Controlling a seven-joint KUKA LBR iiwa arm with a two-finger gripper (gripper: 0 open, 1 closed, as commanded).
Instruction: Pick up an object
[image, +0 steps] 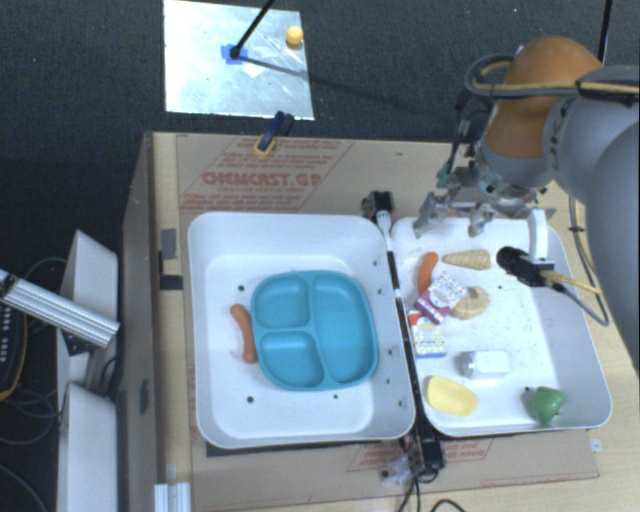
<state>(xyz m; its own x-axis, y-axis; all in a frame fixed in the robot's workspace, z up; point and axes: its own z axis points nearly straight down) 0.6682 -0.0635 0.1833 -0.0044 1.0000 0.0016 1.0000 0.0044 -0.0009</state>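
Objects lie below — arm (560, 120) hovers over right bin (585, 350).

Both my bins white (210, 300). Divided plate (313, 330) sky blue. Sausage (243, 333) beside it orange-brown. Carrot (427, 270) orange. Pepper (544, 403) green. Yellow wedge (451, 396). Cone (468, 260) tan. My wrist band (540, 95) orange, arm grey.

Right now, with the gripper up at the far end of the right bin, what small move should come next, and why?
Probably lower the gripper straight down and slightly nearer, toward the small orange carrot-shaped toy. The gripper hangs over the right white bin's far edge with nothing seen between its fingers, and that toy lies closest.
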